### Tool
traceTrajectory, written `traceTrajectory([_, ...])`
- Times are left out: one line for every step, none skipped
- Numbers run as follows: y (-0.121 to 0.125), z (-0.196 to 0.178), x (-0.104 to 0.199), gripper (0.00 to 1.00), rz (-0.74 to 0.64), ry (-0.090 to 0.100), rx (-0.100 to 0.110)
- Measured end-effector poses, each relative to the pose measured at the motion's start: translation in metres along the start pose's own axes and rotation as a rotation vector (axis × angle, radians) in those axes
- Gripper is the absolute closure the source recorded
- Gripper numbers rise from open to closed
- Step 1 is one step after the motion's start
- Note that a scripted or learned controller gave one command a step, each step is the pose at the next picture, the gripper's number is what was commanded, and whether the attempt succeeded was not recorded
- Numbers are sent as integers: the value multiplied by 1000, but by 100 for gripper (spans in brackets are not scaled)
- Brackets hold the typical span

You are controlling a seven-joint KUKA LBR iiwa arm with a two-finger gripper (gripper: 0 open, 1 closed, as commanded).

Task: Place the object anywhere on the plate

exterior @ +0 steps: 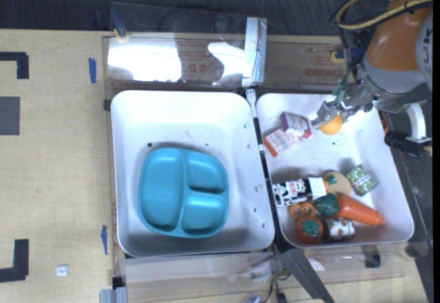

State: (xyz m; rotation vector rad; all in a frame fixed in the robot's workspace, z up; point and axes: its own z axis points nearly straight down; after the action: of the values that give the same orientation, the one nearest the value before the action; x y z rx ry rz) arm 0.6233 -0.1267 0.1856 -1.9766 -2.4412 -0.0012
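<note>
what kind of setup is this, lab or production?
Most likely a research lab pick-and-place bench: two white bins side by side on a wooden top, a blue divided plate in the left one, toy food in the right, and a robot arm over it.

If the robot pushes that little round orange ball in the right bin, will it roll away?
Probably. The small round orange ball looks smooth and round, so a nudge would likely send it rolling across the flat floor of the white right bin. It looks small and probably light. The gripper is right beside it.

Bright overhead light, strong glare on clear panel (185,54) up top, slightly soft img.
</note>
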Motion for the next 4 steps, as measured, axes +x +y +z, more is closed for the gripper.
traceTrajectory([-31,-29,78,100,-192,1,-1])
traceTrajectory([4,2,135,100,-233,1,2])
traceTrajectory([-22,1,115,100,-381,0,1])
traceTrajectory([7,1,196,100,-351,0,-3])
